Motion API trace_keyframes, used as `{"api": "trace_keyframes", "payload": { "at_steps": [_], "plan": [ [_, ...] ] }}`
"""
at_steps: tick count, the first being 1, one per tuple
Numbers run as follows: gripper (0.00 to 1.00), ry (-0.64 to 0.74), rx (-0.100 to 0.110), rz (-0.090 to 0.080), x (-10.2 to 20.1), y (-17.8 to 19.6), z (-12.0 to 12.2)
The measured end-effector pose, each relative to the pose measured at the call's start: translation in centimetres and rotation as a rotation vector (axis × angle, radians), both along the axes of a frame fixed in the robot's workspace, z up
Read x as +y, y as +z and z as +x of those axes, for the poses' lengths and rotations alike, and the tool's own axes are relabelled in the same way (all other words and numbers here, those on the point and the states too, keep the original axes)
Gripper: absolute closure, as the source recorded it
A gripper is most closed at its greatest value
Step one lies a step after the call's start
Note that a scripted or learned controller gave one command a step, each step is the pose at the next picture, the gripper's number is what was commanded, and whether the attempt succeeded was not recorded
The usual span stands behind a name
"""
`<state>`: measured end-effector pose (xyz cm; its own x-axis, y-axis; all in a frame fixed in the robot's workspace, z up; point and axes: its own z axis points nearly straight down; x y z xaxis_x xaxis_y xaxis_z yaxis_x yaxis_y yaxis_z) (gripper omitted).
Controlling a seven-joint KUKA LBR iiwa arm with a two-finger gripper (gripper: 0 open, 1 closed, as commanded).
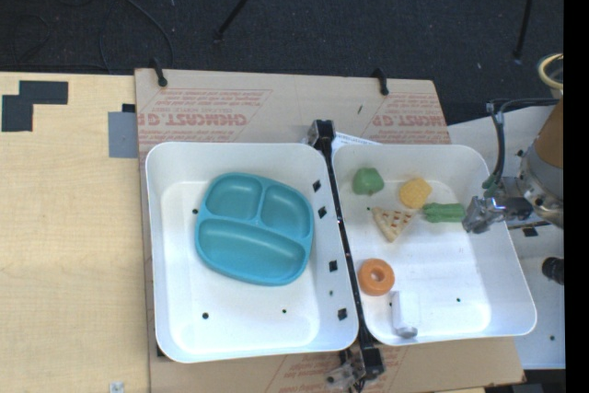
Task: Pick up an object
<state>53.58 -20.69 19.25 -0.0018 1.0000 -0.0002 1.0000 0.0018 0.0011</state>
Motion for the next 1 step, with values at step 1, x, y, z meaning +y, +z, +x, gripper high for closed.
{"api": "trace_keyframes", "payload": {
  "at_steps": [1],
  "plan": [
    [1.00, 0.001, 0.002, 0.001, -0.03, 1.22, 0.03]
  ]
}}
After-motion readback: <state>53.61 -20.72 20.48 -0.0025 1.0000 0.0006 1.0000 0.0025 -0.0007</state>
